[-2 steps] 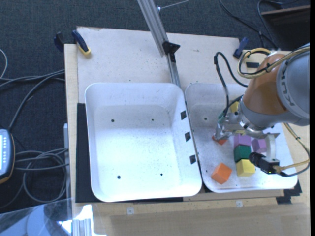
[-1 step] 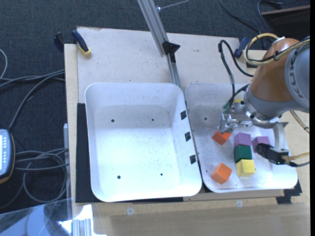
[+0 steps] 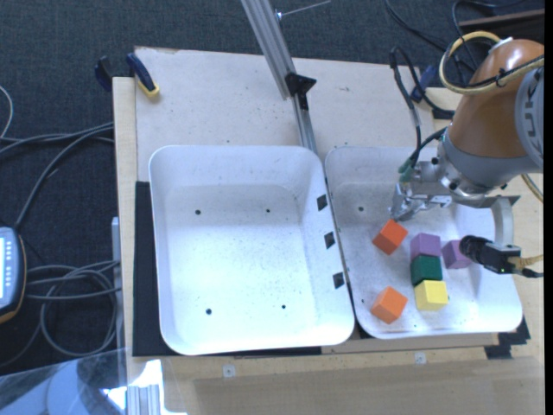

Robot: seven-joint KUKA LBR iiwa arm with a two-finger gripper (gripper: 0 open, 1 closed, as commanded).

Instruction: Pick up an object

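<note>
Orange cube (image 3: 390, 304) front | second orange cube (image 3: 390, 236) just below fingers (image 3: 404, 204) | grip unclear

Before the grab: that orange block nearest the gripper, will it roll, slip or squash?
The orange block looks flat-faced with square corners, so it should slide or tip, not roll. Its matte look suggests light foam, with fair grip and slight give. It sits tilted just below the gripper, so a push may well turn it.
</note>
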